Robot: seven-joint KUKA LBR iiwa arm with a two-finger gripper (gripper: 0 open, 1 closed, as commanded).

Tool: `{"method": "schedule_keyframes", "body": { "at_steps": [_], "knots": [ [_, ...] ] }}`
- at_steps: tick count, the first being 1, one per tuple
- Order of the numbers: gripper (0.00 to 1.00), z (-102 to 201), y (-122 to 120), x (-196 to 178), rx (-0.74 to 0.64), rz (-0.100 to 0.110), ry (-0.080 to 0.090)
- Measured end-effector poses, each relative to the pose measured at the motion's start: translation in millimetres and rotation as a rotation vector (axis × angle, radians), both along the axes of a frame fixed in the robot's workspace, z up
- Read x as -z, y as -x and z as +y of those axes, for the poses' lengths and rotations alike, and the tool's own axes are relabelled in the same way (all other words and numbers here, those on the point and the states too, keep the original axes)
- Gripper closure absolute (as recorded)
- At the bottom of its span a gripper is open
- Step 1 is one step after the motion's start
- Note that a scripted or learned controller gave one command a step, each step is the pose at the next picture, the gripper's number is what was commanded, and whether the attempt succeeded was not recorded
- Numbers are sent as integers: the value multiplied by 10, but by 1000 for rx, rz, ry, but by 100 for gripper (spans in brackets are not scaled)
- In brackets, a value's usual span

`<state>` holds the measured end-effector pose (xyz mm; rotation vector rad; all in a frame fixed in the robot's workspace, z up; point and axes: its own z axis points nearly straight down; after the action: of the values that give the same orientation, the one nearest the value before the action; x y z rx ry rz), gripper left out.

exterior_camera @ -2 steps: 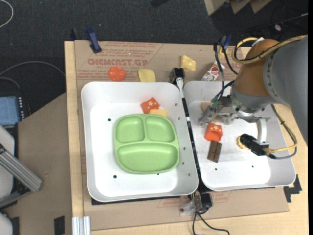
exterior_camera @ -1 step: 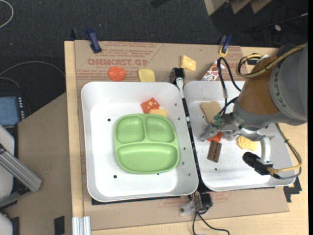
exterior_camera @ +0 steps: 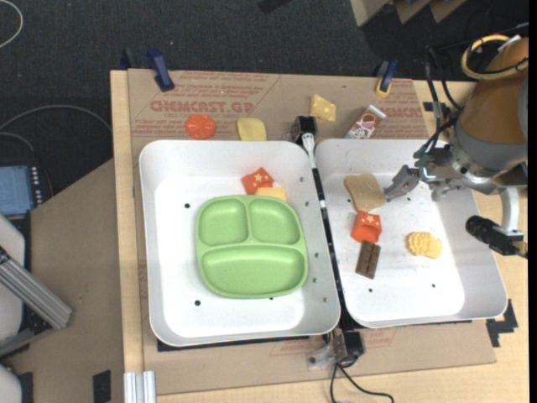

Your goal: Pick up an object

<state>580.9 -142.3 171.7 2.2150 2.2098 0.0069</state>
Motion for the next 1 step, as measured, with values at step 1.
{"method": "schedule_keyframes", "body": {
  "at_steps": [1],
  "knots": [
    [0,465,68,467,-6,18,-10]
  ]
}}
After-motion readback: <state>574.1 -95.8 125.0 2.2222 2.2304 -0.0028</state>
